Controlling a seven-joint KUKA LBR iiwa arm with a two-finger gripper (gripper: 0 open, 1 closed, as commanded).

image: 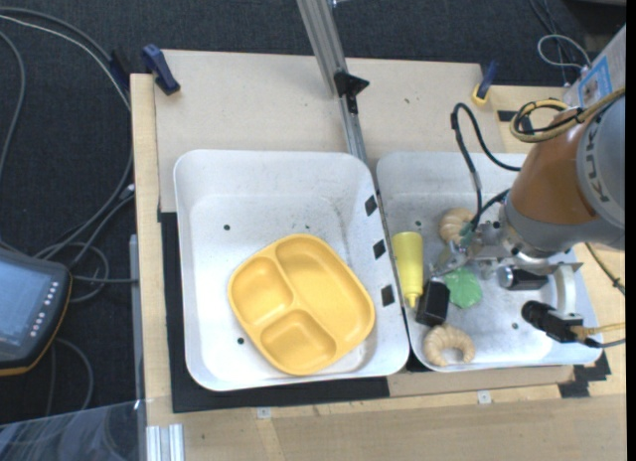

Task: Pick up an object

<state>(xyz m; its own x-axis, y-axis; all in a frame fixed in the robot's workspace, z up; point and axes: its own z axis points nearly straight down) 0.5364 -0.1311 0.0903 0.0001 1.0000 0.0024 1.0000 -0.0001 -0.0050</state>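
In the right bin my gripper reaches down from the orange-banded wrist. It hangs just above a small green object and next to a beige rounded object. A yellow tube-shaped object lies along the bin's left wall. A black block touches its lower end. A tan croissant-shaped piece lies near the front edge. The arm hides part of the bin's right side.
The left bin holds a yellow divided plate toward its front. A slanted metal pole rises behind the bins. Cables loop over the right bin's back edge.
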